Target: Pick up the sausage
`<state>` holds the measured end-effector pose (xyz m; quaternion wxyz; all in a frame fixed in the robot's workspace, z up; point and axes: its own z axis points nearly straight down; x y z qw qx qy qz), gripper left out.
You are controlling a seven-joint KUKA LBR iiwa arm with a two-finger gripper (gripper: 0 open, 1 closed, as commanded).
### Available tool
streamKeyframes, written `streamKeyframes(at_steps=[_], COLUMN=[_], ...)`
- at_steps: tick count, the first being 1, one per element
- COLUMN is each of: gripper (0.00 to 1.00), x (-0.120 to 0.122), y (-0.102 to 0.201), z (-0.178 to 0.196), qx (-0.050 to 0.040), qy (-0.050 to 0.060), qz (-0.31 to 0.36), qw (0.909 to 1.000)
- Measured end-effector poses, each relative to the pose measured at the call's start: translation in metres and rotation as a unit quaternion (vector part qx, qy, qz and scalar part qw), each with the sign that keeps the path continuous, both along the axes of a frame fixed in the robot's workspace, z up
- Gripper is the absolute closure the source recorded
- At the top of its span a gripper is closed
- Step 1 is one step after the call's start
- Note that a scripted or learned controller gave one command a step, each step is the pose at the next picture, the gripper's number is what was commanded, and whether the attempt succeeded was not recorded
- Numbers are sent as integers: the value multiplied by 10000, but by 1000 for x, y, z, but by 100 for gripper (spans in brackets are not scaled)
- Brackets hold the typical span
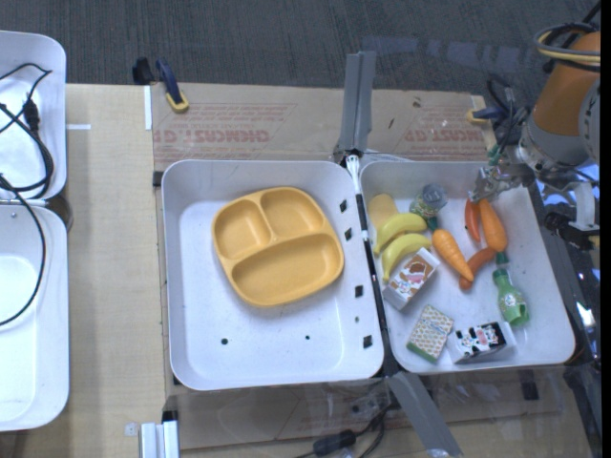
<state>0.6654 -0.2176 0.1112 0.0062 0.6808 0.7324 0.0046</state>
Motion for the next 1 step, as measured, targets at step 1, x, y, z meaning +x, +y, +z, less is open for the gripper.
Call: streamKeyframes(at_steps=[1], gripper=[100], x=[-17], y=[82], z=[142], qx=[5], qy=[70], qz=[-876], qw=[9961])
